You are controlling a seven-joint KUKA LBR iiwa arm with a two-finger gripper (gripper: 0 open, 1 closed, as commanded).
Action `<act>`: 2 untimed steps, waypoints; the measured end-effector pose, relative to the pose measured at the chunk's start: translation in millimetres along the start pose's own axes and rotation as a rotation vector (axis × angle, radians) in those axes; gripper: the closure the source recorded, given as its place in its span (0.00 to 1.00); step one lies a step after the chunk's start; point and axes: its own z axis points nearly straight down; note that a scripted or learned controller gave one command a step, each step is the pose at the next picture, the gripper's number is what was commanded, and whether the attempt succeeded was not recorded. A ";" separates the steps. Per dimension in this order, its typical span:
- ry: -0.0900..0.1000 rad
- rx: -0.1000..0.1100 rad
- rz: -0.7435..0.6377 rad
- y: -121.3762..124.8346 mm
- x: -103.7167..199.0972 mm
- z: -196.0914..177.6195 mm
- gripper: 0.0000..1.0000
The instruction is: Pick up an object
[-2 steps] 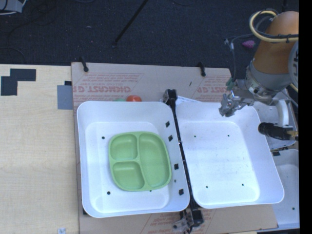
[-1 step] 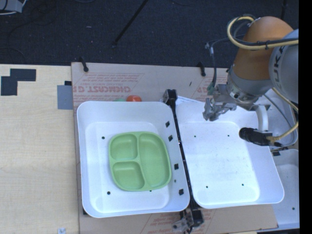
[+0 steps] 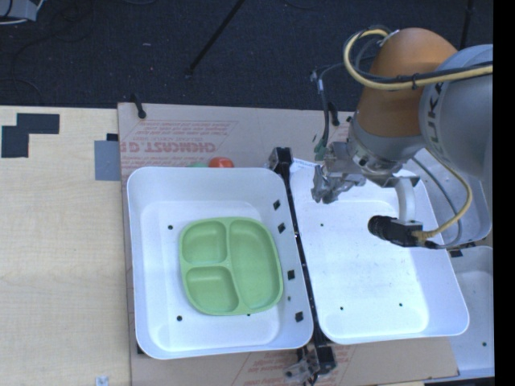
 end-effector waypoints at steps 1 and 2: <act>-0.001 0.001 0.001 -12.3 40.9 2.5 1.00; -0.001 0.001 0.000 -22.0 92.5 1.4 1.00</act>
